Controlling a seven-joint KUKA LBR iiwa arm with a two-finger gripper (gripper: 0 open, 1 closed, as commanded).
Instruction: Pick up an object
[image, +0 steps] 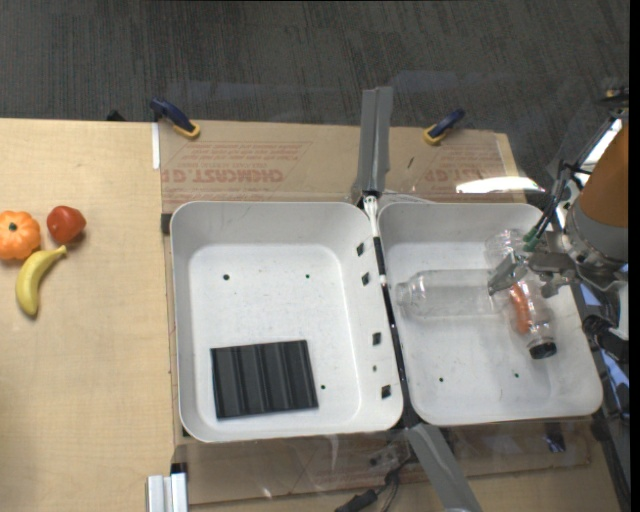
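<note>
1. Bench (80, 400): your light wooden surface, bearing two shallow white bins side by side on cardboard held by clamps at the far edge.

2. Left bin (190, 300): it holds one ridged black panel (264, 378), lying flat in the near corner, well apart from the arm.

3. Right bin (440, 395): here you find the candidates for the pick. A clear plastic bottle (445, 295) lies on its side across the middle, neck toward the divider. A second clear bottle with orange contents and a dark cap (528, 318) lies just beside it, slanting toward the near right corner.

4. Arm (600, 200): it enters from the right, with its orange band at the frame edge, and reaches over the right bin's far right part.

5. Gripper (520, 262): it sits low over the spot where the two bottles meet. You cannot tell whether it is parted or closed; clear plastic and glare blur that area, and nothing is plainly held.

6. Loose fruit on the bench, far left: a banana (33, 281), an orange (17, 236), a red apple (66, 224). They lie outside both bins.

Step in hand, as a judgement: the approach or grasp attempt on a bottle. Your next move calls for a firm closure across one bottle's body, then a straight lift; round, slick plastic may roll or slip free.
</note>
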